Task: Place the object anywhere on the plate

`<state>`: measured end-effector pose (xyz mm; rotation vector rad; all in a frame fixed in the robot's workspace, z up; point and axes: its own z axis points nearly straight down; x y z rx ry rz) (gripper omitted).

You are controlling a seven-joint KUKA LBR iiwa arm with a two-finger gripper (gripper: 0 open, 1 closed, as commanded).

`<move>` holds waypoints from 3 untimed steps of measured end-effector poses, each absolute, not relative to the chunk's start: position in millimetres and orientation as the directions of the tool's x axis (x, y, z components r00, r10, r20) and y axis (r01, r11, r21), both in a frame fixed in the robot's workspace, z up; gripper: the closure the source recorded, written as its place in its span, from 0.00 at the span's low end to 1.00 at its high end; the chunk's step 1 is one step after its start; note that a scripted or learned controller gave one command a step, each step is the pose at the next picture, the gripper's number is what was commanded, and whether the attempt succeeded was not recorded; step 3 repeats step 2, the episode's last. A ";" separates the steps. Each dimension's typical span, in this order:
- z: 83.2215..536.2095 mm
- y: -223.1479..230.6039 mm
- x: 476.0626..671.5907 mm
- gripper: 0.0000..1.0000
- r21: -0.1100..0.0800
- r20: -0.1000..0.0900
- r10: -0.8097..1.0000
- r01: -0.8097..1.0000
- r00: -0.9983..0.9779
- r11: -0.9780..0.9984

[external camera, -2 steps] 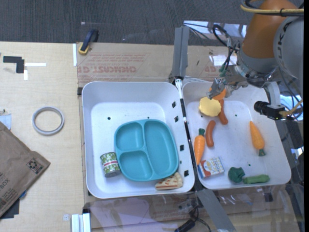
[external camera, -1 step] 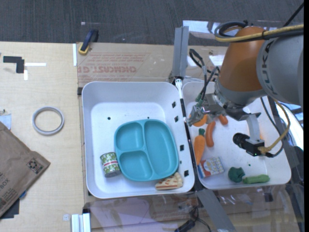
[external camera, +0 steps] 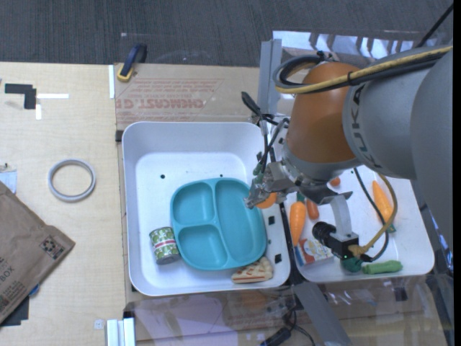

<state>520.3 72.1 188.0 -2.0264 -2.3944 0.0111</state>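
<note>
A teal plate (external camera: pixel 216 225) with three compartments lies in the left white bin (external camera: pixel 144 157). My gripper (external camera: pixel 257 193) hangs over the plate's right rim, near the wall between the two bins. A small orange piece (external camera: pixel 268 201) shows right at the gripper's tip, partly hidden by it; whether it is held cannot be made out. The arm's orange band (external camera: pixel 317 114) and grey body cover much of the right bin.
In the left bin, a small can (external camera: pixel 164 244) lies against the plate's left side and a toy pizza slice (external camera: pixel 252 272) at its front. The right bin (external camera: pixel 425 254) holds carrots (external camera: pixel 297 223), an orange piece (external camera: pixel 382 200), a green vegetable (external camera: pixel 379 267) and a card (external camera: pixel 313 251). A tape ring (external camera: pixel 72 179) lies on the bench.
</note>
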 end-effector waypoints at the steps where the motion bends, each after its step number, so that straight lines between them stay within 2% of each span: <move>1: 188.4 84.9 517.3 1.00 -0.006 -0.002 1.000 1.000 -0.031 0.031; 2: 188.4 84.7 517.3 0.00 -0.006 -0.002 1.000 1.000 -0.029 0.029; 3: 188.4 84.7 517.3 0.00 -0.006 -0.002 1.000 1.000 -0.029 0.029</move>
